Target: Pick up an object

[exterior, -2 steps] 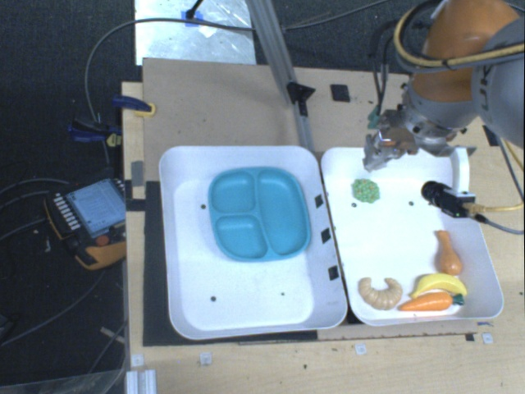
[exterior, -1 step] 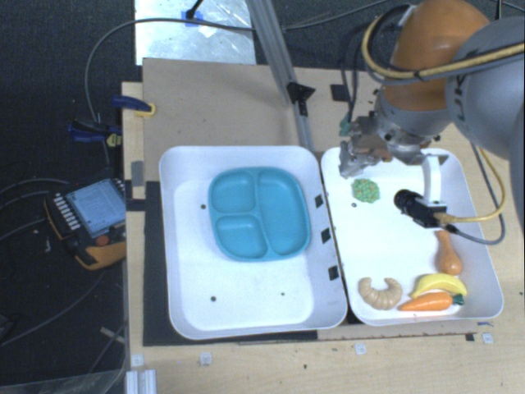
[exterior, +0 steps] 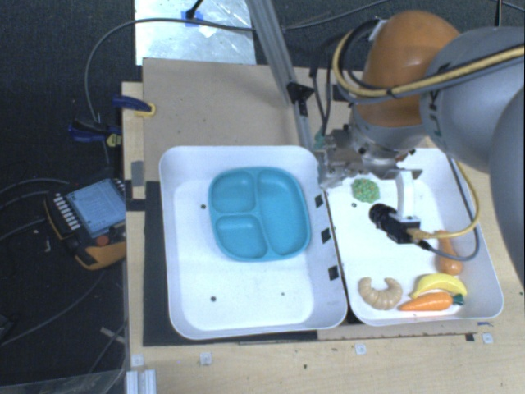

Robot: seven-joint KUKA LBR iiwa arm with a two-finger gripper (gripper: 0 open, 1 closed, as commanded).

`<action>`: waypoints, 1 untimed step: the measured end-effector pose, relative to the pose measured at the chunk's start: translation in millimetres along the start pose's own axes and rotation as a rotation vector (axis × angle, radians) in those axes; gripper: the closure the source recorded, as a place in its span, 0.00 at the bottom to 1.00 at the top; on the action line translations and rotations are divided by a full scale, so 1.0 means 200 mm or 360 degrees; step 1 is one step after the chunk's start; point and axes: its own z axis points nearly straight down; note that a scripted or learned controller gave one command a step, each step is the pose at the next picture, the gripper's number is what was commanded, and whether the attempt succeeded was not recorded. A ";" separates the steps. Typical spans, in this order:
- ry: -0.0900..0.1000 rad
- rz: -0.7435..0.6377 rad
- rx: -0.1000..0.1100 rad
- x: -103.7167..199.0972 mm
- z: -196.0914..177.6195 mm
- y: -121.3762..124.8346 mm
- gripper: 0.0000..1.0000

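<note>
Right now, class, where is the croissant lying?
The croissant lies in the right-hand bin, near its front edge, just left of the carrot and banana.

The grey arm (exterior: 480, 97) reaches in from the right, orange-banded wrist (exterior: 406, 52) bent downward.

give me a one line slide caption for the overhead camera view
KUKA arm over the right bin, near green broccoli; blue divided plate in left bin.

You see a grey arm (exterior: 480, 97), bulky and rounded. Orange band (exterior: 406, 52), dome-shaped, above the wrist. Yellow and black cables (exterior: 361, 72) loop around it.
</note>
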 end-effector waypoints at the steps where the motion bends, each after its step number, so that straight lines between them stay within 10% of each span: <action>1: 0.0000 0.0000 0.0002 0.22 0.07 -0.12 1.00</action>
